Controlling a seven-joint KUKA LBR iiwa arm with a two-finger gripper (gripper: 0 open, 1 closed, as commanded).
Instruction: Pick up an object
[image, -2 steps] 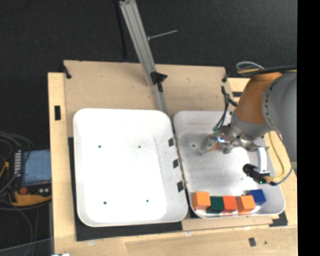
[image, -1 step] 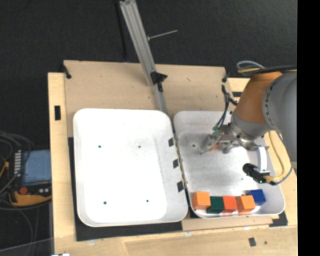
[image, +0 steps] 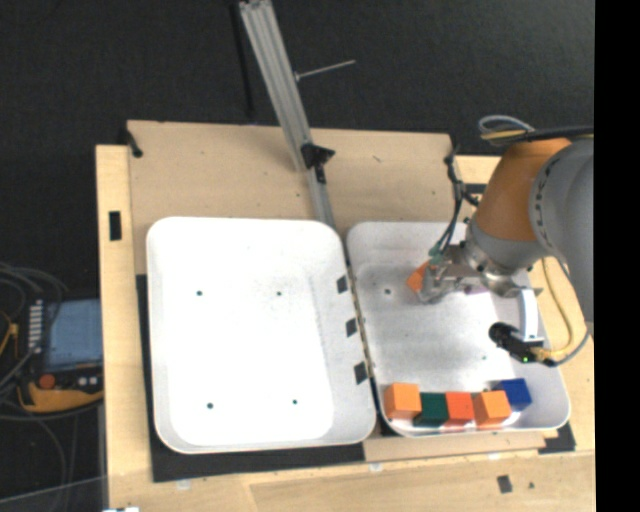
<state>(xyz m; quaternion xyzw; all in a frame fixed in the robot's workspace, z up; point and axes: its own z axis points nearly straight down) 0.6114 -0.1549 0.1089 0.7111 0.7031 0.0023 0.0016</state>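
The gripper is low over the right bin, in its upper part. A small orange thing sits right at the tip of the gripper, on its left side. It touches the fingers or is very close to them, but the view is too small and blurry to tell if the fingers are wide, narrow, or closed on it. Behind the gripper is the grey wrist, and then the fat arm with its orange band, which comes in from the right. Thin cables hang beside the arm. Down at the near edge of the right bin there is a row of blocks, side by side. From left to right they are an orange block, a green block, a redder orange block, another orange block and a blue block. They are well apart from the gripper. The left bin sits just beside the right bin, both on a tan bench.
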